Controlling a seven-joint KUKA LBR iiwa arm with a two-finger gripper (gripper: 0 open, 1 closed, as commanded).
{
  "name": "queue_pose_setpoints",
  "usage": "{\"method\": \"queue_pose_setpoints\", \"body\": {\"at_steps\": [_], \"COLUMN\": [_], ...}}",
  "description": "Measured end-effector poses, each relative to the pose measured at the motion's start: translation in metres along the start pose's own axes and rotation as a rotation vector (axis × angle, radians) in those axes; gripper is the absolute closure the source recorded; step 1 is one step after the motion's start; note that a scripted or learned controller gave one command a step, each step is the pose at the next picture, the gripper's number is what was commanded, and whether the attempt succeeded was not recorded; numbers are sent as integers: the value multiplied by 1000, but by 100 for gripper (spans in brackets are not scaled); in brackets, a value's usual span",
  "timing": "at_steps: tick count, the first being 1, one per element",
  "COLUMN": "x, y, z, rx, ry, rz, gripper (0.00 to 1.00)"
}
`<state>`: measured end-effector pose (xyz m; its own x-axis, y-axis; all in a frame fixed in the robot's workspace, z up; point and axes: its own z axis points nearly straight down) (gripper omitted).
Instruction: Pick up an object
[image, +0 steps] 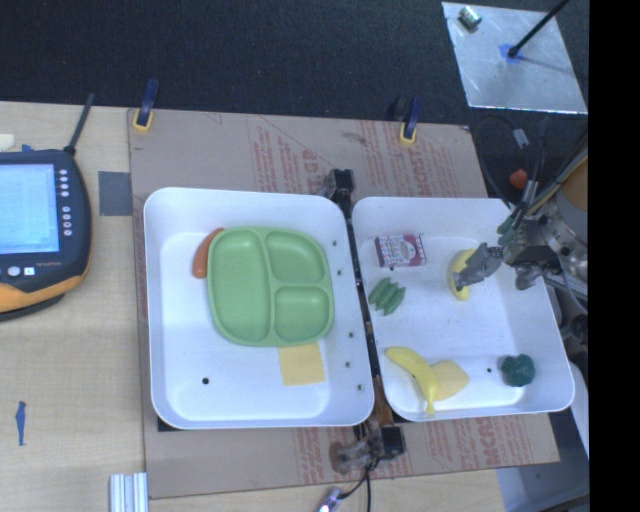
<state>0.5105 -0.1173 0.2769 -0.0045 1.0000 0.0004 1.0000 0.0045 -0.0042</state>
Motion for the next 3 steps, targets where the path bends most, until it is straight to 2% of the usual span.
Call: {"method": "queue_pose_setpoints", "body": {"at_steps": [1, 2, 3], "x": [-3, -61, -90], "y": [47, 75, 103], "z": [56, 142, 185], "rx": [3, 3, -1], "ry": [-1, -2, -3], "rz": [-2, 0, 0], "gripper": [0, 0, 0]}}
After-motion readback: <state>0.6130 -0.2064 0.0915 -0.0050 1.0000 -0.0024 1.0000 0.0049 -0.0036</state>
